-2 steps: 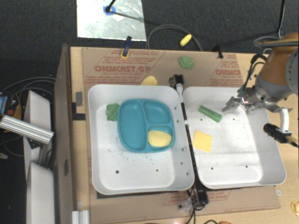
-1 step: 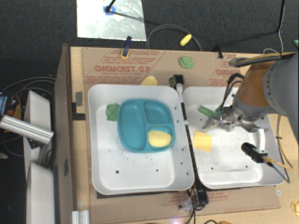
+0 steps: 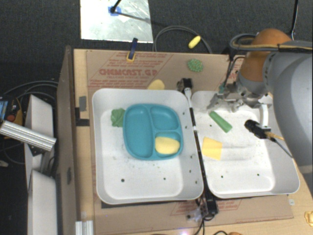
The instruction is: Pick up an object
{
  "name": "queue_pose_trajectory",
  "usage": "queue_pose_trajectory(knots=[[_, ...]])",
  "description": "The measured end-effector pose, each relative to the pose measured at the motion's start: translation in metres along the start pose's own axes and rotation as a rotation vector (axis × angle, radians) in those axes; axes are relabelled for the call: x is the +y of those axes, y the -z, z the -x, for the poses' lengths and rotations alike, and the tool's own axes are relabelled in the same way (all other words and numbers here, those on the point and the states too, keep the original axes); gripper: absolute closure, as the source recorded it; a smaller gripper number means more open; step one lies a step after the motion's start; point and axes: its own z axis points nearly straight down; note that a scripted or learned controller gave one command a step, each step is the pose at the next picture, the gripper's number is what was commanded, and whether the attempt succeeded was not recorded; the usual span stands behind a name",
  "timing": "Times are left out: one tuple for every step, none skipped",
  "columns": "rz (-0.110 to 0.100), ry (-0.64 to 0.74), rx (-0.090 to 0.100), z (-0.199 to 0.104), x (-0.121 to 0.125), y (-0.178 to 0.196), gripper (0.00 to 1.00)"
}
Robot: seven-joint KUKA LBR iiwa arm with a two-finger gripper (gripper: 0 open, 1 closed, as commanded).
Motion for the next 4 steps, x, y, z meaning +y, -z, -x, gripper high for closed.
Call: queue_pose_trajectory(knots=[[-0.004,0.0,-0.001,0.002,-0.003,0.01,1.0],[-0.005,0.003,-0.001,0.001,-0.003,0.01,0.0],[0.001,-0.011,0.001,0.024,-0.056,0.004,0.0],[-0.013,-0.003,0.003,-0.02,-0.091,-0.001,0.0]])
